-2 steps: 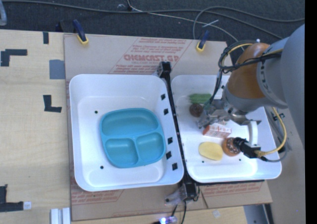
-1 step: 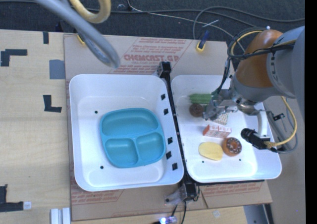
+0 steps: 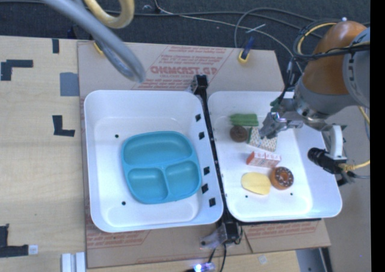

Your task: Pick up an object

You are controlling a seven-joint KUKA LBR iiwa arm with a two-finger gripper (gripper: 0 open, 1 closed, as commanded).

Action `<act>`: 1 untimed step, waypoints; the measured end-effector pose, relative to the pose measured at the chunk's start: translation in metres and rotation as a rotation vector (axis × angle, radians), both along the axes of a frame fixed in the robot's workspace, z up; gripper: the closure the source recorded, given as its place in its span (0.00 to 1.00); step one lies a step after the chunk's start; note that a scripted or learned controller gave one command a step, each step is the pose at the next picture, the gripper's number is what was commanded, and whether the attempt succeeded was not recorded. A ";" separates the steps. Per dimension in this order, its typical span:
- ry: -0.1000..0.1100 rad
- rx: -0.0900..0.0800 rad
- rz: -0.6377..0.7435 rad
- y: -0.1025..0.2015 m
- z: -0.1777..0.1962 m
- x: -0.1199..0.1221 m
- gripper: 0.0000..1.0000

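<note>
The right bin holds several small items: a green piece, a dark brown round item, a white speckled block, a red and white packet, a yellow piece and a brown donut. My gripper reaches in from the right and hangs low over the speckled block, just right of the brown round item. I see nothing clearly held between its fingers.
The left bin holds a blue divided tray. A black divider runs between the bins. Grey and yellow hoses cross the upper left. Cables lie behind the right bin.
</note>
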State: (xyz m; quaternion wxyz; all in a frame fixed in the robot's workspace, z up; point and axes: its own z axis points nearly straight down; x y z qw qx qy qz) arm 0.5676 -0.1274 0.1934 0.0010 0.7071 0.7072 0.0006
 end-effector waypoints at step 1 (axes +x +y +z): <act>0.000 0.000 0.001 0.000 0.050 0.001 1.00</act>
